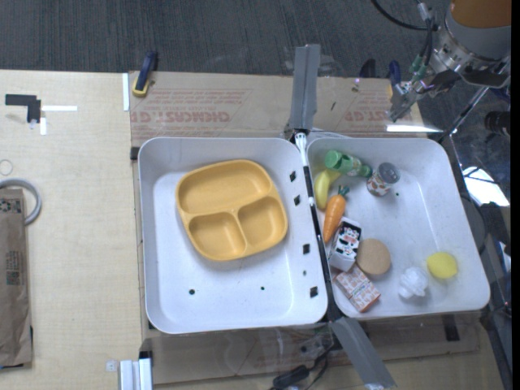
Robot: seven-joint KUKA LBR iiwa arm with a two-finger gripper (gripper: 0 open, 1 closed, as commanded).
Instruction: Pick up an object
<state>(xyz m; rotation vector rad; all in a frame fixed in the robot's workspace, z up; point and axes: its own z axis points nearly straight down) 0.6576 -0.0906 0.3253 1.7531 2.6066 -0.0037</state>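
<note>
Nearest the camera, at the front rim of the right bin point(455, 303): a small pink carton point(357, 289), touching or almost touching the front wall. Just behind it, a round tan disc point(374, 257) and a black-and-white milk box point(346, 244); off to the right, a crumpled white lump point(413, 283) and a yellow ball point(442, 265), both close to the front right corner. Further back along the divider point(312, 218), a carrot point(334, 215), a banana point(322, 188) and a green bottle point(344, 163), packed tightly against the left wall. A small can point(382, 179) just beside them, with bare white floor to its right.

In the left bin point(154, 242), a yellow divided tray point(232, 210), well apart from every wall but the rear one.

Farthest back and high at the right, the gripper point(404, 96), above the cardboard behind the right bin, not over any object. Nothing visible between its fingers; too small and cluttered to tell how wide they stand.

Task judged hardly begun: no object lifted, all lying in the bins. Left to do: travel forward over the right bin, descent, closing, lift.

Open room best around the can, ball and disc. Worst along the divider, where the wall and neighbours crowd the carrot, banana and bottle; carton hemmed by the front rim.
</note>
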